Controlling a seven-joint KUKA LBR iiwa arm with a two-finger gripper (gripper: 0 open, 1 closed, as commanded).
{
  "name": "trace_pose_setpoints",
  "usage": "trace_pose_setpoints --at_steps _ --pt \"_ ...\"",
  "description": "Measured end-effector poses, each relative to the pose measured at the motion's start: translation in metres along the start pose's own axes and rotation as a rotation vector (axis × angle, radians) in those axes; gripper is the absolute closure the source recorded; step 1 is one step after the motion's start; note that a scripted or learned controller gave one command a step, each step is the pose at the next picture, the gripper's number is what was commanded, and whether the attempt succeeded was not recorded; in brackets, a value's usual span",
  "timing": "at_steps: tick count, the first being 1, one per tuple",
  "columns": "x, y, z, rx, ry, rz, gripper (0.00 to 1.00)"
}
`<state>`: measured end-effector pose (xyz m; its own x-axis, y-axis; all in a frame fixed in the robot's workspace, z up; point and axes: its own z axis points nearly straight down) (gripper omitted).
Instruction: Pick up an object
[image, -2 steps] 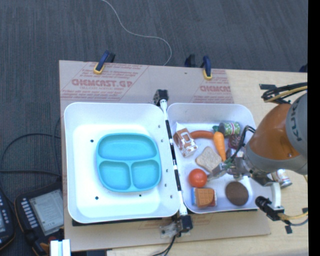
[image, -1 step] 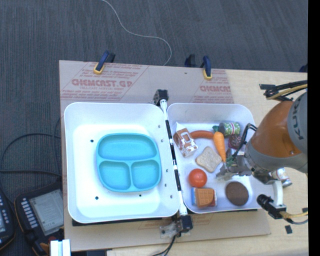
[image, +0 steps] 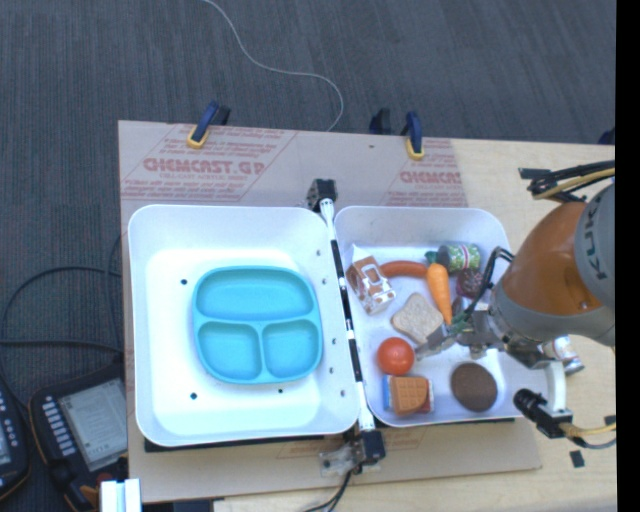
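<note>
Overhead slant view of bench w/ two shallow white bins side by side. Left bin (image: 160, 300) holds a light-blue divided tray (image: 258, 323) w/ three compartments, lying flat near the bin's centre. Right bin (image: 420, 215) holds toy food: a red tomato (image: 396, 355) near centre; a bread slice (image: 416, 320) just beyond it; an orange carrot (image: 439, 290) lying near-to-far, right of the bread; a red sausage (image: 403, 268) at the far side, left of the carrot top; a small white-and-brown box-like toy (image: 369, 282) at the far left; a green-and-pink item (image: 461, 257) in the far right part, type unclear; an orange-brown block (image: 409, 395) at the near edge, below the tomato; a dark brown round piece (image: 474, 386) to the block's right. Arm (image: 560, 275) enters from the right, orange band over the bin's right side. Gripper (image: 447, 338) sits low between bread slice and brown round piece, just right of the tomato; finger state: cannot tell, and no object is seen held. Bins rest on a cardboard sheet (image: 200, 165) printed w/ red lettering, fixed by blue-and-yellow clamps (image: 205, 122) at the far edge.
</note>
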<state>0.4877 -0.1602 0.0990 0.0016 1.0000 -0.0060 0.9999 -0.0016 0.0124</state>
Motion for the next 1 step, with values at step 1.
trace_pose_setpoints --at_steps 1 --pt "0.0 0.0005 -0.0096 0.0 0.0 0.0 1.0"
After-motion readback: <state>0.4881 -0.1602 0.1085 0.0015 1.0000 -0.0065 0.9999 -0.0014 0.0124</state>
